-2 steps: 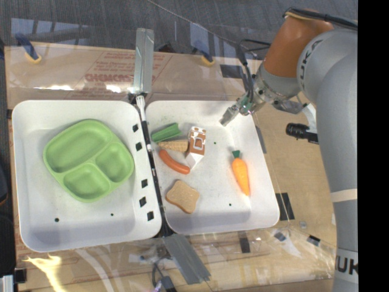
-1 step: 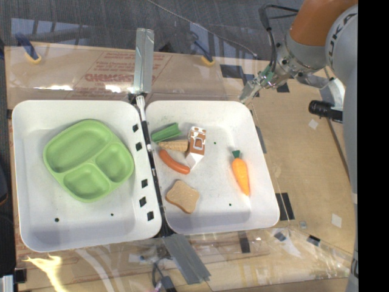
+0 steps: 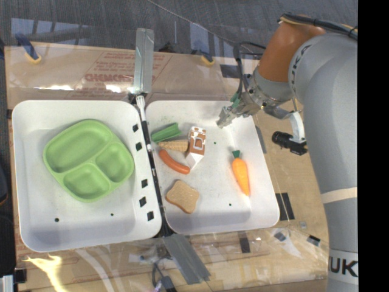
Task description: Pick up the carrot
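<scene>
Overall: two shallow white bins sit side by side on a desk (image 3: 73, 72), seen from above at a slant.
Left bin (image 3: 36, 224): holds a green divided plate (image 3: 88, 160) with three compartments, lying near the bin's middle.
Right bin (image 3: 261, 205): holds several toy foods.
Green vegetable piece (image 3: 165, 131): lies near the right bin's left wall, toward the back.
Sausage (image 3: 174, 161): orange-red, just in front of the green piece.
Small carton (image 3: 196, 142): brown and white, just right of the sausage.
Bread slice (image 3: 182, 196): lies at the front of the right bin.
Carrot (image 3: 241, 173): orange with a green top, lying free on the right bin's floor near its right wall.
Gripper (image 3: 226, 118): above the right bin's back right corner, apart from the carrot; whether the jaws are released or clenched, I cannot tell.
Arm (image 3: 322, 102): grey with an orange band, reaching in from the right.
</scene>
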`<action>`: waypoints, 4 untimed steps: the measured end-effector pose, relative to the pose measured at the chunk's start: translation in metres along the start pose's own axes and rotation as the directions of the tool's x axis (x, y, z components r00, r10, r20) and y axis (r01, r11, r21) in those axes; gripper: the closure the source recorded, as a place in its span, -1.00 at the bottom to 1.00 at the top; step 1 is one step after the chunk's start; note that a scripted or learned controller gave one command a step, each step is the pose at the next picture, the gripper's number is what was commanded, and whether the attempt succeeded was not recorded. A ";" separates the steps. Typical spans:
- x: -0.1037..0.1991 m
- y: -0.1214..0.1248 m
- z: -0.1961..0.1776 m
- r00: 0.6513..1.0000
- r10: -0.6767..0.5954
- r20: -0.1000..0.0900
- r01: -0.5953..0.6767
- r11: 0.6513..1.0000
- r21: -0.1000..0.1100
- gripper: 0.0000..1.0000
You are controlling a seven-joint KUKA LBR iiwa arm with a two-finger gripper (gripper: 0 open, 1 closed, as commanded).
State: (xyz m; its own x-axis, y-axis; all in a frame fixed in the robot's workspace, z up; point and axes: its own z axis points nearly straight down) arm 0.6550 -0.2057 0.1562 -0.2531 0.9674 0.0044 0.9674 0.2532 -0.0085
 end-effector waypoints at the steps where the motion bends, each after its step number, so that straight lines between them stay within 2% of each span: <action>1: -0.005 0.000 -0.101 0.950 0.313 0.003 -0.313 0.950 -0.012 1.00; 2: 0.013 0.003 -0.013 0.928 0.372 0.000 -0.372 0.928 0.001 1.00; 3: 0.000 0.000 -0.093 0.932 0.361 0.002 -0.361 0.932 -0.015 1.00; 4: 0.005 0.002 -0.020 0.821 0.571 -0.001 -0.571 0.821 -0.002 1.00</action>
State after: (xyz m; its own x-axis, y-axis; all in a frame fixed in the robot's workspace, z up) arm 0.6558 -0.2002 0.1757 0.3447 0.9387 -0.0003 0.9387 -0.3447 -0.0079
